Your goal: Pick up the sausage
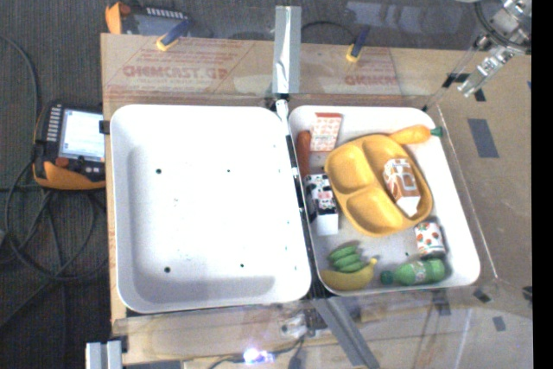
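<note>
Sausage [303, 151]: a slim reddish-brown link lying lengthwise against the left wall of the right bin [458, 212], at about ten o'clock within that bin, just beside a red-and-white carton [326, 132] at the bin's far edge.

Camera view. The right bin also holds a yellow divided dish [373, 179] near its centre, with a small red-and-white box [403, 181] resting in the dish's right compartment. A black-and-white carton [320, 196] lies at nine o'clock of the dish, with a white cup [327, 223] just below it. A banana [348, 276] and green pods [346, 257] sit at six o'clock in the bin; a green bottle [416, 272] and a patterned can [429, 238] occupy the five o'clock corner. The left bin [207, 203] adjoins the right bin on the surface [216, 69]. The gripper [484, 69] hangs at two o'clock, outside the right bin and well apart from the sausage, nothing between its fingers; whether they are spread or closed cannot be told.
</note>
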`<state>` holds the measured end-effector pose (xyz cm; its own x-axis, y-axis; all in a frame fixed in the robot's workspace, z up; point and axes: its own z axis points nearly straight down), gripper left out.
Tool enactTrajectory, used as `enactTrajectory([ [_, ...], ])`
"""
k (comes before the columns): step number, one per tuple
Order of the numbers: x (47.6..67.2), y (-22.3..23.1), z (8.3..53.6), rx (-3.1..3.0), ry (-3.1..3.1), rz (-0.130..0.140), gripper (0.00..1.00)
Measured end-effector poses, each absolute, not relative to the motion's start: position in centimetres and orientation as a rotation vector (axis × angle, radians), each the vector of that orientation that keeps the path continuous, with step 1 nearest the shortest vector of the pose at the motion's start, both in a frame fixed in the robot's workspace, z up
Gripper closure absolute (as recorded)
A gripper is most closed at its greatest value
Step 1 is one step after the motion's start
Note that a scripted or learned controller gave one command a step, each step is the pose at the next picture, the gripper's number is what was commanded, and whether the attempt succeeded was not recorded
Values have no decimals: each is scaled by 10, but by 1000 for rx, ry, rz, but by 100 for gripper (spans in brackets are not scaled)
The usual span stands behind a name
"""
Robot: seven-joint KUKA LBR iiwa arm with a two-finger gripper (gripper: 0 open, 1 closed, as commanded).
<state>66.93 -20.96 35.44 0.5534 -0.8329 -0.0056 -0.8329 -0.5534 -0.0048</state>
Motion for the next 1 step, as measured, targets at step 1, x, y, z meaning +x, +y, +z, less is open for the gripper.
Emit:
enactTrajectory([
  [1,670,-204,362,-2978,992,1,100],
])
